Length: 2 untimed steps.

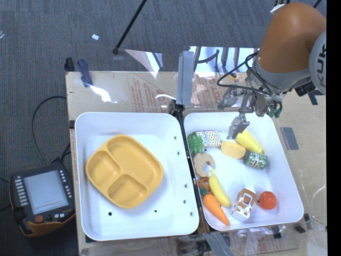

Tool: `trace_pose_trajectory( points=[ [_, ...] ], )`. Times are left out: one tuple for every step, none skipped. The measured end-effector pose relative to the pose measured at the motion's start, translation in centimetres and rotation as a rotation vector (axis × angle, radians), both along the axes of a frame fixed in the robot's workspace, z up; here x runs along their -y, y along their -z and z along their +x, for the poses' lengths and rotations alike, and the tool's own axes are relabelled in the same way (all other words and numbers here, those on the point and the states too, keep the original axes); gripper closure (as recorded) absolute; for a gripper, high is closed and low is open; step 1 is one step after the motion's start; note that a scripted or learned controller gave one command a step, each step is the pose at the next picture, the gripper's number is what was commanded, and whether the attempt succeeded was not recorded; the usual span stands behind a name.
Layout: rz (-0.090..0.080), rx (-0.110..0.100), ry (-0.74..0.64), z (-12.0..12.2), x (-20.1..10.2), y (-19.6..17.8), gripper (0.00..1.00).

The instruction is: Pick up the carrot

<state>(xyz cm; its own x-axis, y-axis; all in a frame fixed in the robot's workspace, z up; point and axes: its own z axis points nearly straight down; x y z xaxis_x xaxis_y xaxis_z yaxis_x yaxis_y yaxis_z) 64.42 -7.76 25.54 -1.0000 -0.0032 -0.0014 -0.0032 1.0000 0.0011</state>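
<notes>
Orange plastic carrot [216,209] looks light, stiff, slick, tapered; grip across thick middle, clear of banana [219,190]; gripper [237,127] jaw state indiscernible.

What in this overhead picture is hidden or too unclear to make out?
- Gripper, camera view: small and dark; open or shut unclear.
- Small orange-brown item, right white bin: half hidden by the yellow banana.
- Orange carrot: its top is crowded by the banana.
- Little carton: print too small.
</notes>
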Motion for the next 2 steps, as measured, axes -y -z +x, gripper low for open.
trace_pose_trajectory(
  points=[
    [0.002,-0.011,-0.043,-11.5,0.9,7.7,0.00],
    [0.001,-0.003,-0.094,-16.6,-4.2,6.8,0.00]
  ],
)
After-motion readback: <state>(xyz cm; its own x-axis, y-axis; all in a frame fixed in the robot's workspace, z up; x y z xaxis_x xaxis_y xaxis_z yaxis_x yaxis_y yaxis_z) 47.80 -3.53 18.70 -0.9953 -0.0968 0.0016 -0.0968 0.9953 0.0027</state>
